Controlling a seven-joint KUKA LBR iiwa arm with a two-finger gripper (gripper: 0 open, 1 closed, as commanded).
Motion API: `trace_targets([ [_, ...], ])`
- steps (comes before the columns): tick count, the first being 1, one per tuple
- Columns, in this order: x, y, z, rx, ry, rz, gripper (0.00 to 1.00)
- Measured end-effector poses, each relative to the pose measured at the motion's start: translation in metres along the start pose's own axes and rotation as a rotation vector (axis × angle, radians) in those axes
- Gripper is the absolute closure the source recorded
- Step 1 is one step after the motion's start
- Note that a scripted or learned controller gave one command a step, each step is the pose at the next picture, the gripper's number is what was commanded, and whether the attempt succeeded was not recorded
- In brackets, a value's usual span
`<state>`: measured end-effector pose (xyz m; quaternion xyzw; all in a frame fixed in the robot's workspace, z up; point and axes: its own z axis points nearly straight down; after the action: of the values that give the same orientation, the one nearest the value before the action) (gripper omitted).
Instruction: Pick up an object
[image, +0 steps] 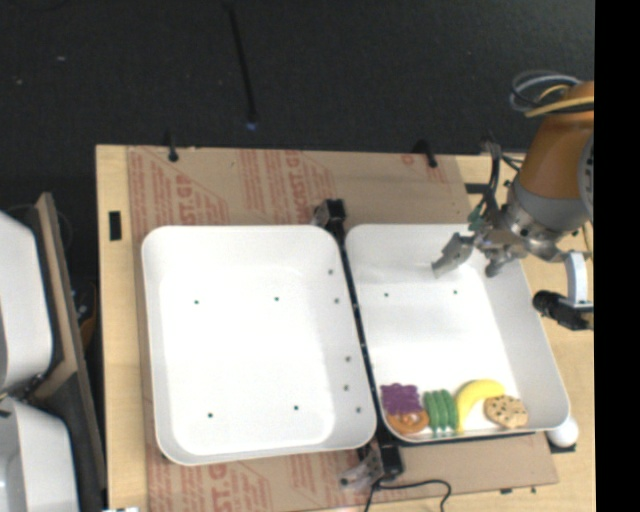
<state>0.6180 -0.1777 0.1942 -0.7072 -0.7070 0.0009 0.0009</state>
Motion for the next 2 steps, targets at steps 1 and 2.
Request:
trace_targets([
  [1,0.006,-0.001,0.042,-0.003,0.000,0.001,0.00],
  [2,0.005,-0.001,0.031,-0.005,0.000,0.002,1.00],
])
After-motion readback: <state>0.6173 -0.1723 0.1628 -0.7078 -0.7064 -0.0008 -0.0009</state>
